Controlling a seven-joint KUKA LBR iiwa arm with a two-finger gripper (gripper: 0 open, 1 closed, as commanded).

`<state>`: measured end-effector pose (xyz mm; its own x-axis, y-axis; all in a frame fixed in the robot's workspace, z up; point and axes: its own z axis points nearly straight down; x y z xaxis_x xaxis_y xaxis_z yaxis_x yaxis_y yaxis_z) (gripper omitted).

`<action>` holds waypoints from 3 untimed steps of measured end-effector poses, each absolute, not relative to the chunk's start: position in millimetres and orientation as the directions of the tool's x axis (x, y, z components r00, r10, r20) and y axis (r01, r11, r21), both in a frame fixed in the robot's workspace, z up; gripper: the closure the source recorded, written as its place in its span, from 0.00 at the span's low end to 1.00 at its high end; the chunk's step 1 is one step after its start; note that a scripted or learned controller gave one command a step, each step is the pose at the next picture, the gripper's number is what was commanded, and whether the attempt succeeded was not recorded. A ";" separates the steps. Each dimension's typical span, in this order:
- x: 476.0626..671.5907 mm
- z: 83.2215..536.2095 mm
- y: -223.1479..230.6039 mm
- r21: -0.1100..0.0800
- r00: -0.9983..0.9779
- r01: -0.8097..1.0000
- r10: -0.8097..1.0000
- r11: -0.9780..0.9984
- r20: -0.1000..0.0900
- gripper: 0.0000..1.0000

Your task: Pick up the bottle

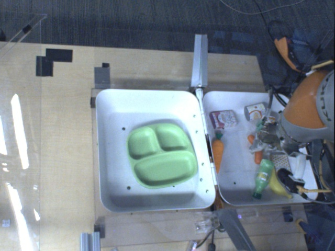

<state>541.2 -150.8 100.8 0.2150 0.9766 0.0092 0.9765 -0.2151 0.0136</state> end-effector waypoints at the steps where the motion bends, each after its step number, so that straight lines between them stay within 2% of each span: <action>1: 541.7 101.4 -151.0 0.016 0.215 0.976 0.977 -0.215 0.009 0.00; 2: 490.8 89.0 -168.9 0.012 0.228 0.974 0.974 -0.228 0.001 0.00; 3: 522.8 89.1 -180.7 0.011 -0.099 0.995 0.995 0.099 -0.003 0.00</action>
